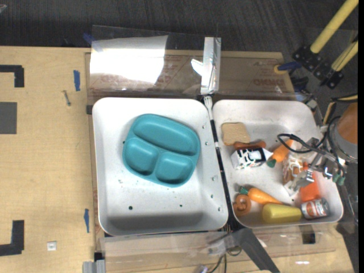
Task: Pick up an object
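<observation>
White plastic bins sit side by side on the bench. The left bin (114, 203) holds a teal divided plate (161, 149), lying flat near the middle. The right bin (261, 108) is crowded: a tan slice of toy bread (235, 133) at its upper left, a black-and-white cow-patterned piece (249, 157) just below it, a toy carrot (263, 196) lower down with a small orange pumpkin-like toy (242, 206) at its left end, a yellow rounded toy (281, 212) along the bottom wall, and a small can (316, 209) just to its right. Another small orange piece (281, 153) lies near the middle.

The gripper (304, 178) is low over the right side of this bin, amid black cables and a reddish-orange object (310, 191) that lies right under it, touching or nearly so. Whether the fingers are apart or closed, or have hold of anything, cannot be told: clutter and cables hide them. The can and the yellow toy lie close by below.
</observation>
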### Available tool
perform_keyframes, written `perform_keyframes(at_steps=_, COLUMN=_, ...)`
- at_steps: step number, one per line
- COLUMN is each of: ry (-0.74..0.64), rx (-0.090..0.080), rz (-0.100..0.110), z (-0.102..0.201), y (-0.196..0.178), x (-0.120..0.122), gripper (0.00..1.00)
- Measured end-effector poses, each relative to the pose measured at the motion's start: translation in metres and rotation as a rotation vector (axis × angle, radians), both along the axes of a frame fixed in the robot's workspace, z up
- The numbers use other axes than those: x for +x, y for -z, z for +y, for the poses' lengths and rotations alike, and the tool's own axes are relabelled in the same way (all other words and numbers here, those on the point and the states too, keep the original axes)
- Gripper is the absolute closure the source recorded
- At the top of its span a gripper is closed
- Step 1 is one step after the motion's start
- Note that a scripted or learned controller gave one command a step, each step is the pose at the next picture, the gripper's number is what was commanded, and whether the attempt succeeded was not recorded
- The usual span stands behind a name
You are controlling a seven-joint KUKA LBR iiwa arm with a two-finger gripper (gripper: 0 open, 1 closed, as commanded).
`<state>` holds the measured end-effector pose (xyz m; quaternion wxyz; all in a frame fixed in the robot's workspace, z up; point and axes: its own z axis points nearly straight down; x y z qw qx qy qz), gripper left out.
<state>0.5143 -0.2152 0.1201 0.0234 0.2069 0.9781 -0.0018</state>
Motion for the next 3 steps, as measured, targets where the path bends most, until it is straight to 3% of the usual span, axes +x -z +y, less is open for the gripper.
perform_keyframes(at_steps=1, ry=0.094, rx=0.006, rz=-0.017, z=-0.0059, y=0.0111, x=-0.0065, gripper=0.0)
perform_keyframes(at_steps=3, ry=0.293, rx=0.012, rz=-0.022, z=-0.0079, y=0.0121, x=-0.0136, gripper=0.0)
